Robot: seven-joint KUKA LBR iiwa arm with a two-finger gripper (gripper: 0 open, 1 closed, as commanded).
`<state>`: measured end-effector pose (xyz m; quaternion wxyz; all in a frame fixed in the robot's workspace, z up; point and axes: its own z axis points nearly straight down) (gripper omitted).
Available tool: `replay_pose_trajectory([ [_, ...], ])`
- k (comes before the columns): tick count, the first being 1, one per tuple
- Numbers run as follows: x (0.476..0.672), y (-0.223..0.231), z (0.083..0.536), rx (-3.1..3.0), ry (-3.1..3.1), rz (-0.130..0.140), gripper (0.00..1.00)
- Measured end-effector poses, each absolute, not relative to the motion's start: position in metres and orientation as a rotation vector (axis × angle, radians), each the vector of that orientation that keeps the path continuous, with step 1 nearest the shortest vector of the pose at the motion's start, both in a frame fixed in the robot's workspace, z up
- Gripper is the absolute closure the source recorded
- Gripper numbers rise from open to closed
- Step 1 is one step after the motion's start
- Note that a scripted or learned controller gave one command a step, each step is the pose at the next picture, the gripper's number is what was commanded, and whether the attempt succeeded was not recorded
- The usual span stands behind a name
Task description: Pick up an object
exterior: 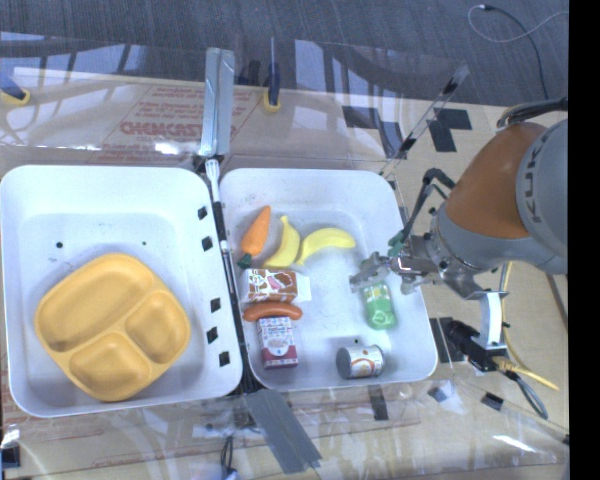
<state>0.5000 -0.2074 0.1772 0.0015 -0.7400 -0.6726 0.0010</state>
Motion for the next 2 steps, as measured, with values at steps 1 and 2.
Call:
replay_pose_trajectory([
  [1, 0.558, -0.198, 0.141, -2.215, -2.224, 0.002, 0.00],
  [2, 0.540, -0.209, 0.142, -2.307, -2.123, 0.004, 0.00],
])
